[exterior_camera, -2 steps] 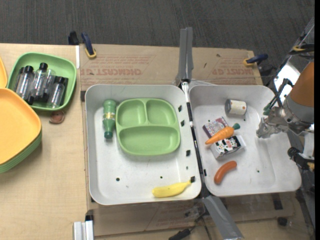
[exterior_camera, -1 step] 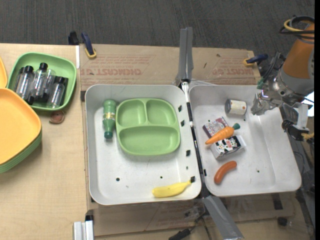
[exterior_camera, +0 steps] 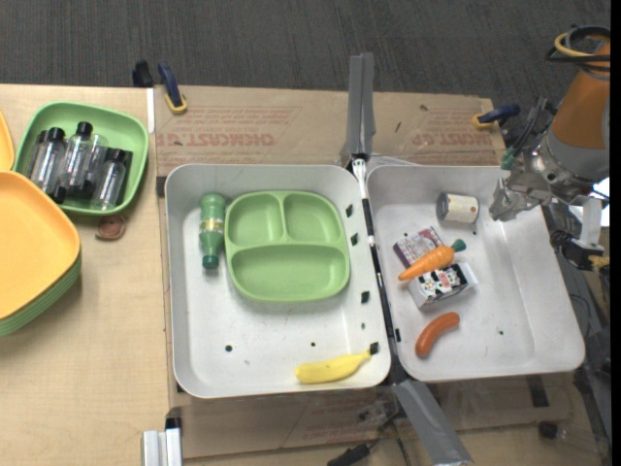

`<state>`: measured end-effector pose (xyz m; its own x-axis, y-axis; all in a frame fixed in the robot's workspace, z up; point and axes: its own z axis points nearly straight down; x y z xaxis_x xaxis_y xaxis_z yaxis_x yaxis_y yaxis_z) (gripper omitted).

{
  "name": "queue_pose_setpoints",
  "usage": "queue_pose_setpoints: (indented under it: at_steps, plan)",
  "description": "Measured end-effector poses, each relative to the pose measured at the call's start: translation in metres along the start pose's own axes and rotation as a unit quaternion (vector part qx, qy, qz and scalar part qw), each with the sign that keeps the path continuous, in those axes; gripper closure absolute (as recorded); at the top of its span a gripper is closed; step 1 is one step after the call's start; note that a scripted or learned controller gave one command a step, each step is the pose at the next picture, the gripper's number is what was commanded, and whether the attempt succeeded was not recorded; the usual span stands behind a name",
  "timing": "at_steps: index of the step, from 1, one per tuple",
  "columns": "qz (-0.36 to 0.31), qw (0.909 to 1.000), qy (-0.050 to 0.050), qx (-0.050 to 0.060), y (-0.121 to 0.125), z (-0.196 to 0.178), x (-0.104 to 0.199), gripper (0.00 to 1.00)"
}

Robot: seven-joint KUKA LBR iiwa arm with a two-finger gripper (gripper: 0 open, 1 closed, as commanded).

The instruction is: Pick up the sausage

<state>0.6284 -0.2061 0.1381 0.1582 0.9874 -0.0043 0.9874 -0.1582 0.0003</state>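
— locating the sausage (exterior_camera: 437, 333)?
— right bin (exterior_camera: 529, 348), toward six o'clock, below the carrot (exterior_camera: 427, 262).
— gripper (exterior_camera: 506, 205)?
— at the bin's two o'clock corner; jaw state cannot be told.

One fixed overhead camera, slanted onto both bins (exterior_camera: 184, 289).

Left bin (exterior_camera: 184, 289) holds a green divided plate (exterior_camera: 287, 246), bottle (exterior_camera: 212, 229) and banana (exterior_camera: 333, 367).
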Motion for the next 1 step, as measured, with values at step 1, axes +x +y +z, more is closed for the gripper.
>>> queue_pose_setpoints:
  at_steps: [1]
  plan:
    - [-0.004, 1.0000, 0.002, 0.001, -0.0425, 0.0472, -0.0176, 1.00]
